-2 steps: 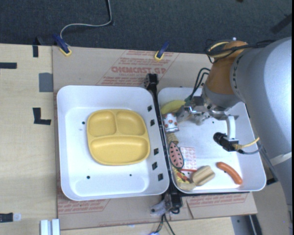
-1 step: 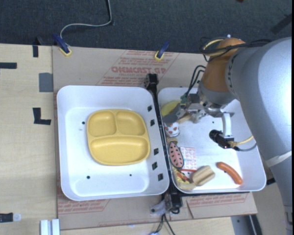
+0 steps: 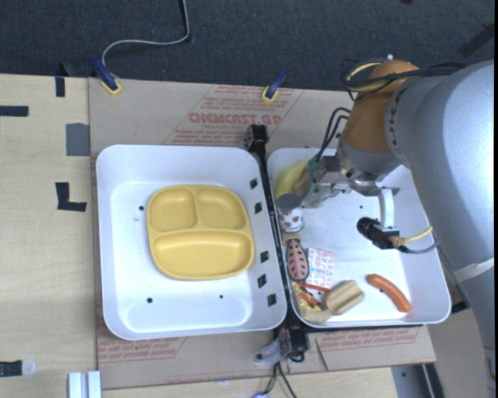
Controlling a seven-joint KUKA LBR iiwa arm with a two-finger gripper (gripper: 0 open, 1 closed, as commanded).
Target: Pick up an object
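So the gripper [image 3: 303, 196] is hanging low in the right bin [image 3: 423, 301], just beside the banana [image 3: 292, 175]. Can't tell its state. Hot dog [image 3: 389, 293] is sitting well apart.

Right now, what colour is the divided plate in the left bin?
Yellow, the divided plate against the white left bin, clear in the camera view.

A single fixed camera looks down at a slant on the bench [image 3: 33, 222], near enough that the two white bins span most of the frame. The left bin [image 3: 116, 247] sits at centre, the right bin [image 3: 423, 293] toward 4 o'clock. Dark floor runs along 12 o'clock. The arm [image 3: 448, 139] enters from 3 o'clock.
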